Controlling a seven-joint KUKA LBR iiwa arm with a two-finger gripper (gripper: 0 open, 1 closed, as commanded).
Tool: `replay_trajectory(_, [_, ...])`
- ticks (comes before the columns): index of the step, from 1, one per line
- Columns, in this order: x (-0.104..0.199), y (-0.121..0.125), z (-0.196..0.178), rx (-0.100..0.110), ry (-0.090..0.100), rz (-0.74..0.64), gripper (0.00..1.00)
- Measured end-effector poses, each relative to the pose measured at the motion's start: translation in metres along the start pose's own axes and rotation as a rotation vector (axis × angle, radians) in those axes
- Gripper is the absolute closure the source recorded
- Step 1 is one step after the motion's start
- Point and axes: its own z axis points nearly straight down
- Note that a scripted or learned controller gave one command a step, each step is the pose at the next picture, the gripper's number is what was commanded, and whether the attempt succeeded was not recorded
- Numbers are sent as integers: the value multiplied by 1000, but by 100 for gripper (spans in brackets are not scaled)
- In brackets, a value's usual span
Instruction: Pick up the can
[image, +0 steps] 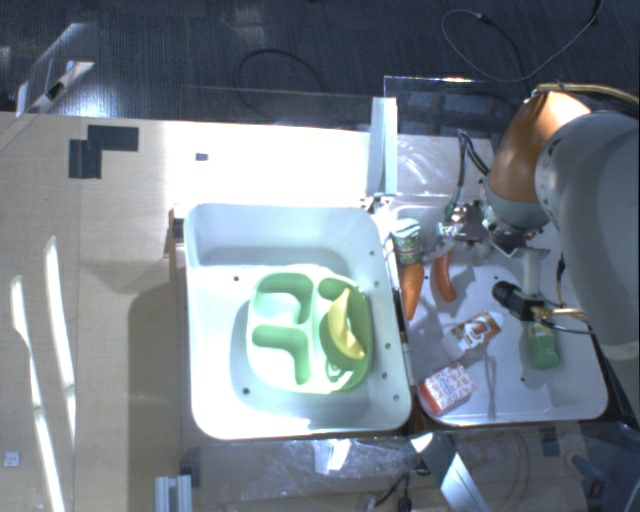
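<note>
Reaching in from the right, the grey arm (590, 190) with its orange band hangs over the right bin (575, 405), and its claw (462, 222) sits near that bin's upper left part, just right of the can (406, 241); whether the claw is open or closed cannot be told from this slant. The can stands upright at the bin's left wall, near the upper corner, with a green and white label, and nothing grips it. Just below the can lies a carrot (410, 287), pointing down along the same wall. Right of the carrot lies a red sausage-like piece (443, 279). Lower in the bin sit a brown and white packet (475, 331) and, nearer the lower left corner, a red and white carton (447, 388). A green bottle (541, 347) with a black top lies toward the bin's right side. The left bin (290, 225) holds a green divided tray (290, 330) with a yellow banana (343, 325) on its right part. Both bins rest on the worktop (90, 330)
</note>
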Motion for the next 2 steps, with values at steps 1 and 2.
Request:
replay_trajectory(1, [2,3,-14,-9,-1,-8,100])
replay_trajectory(2, [51,-68,-136,-1,1,-19,100])
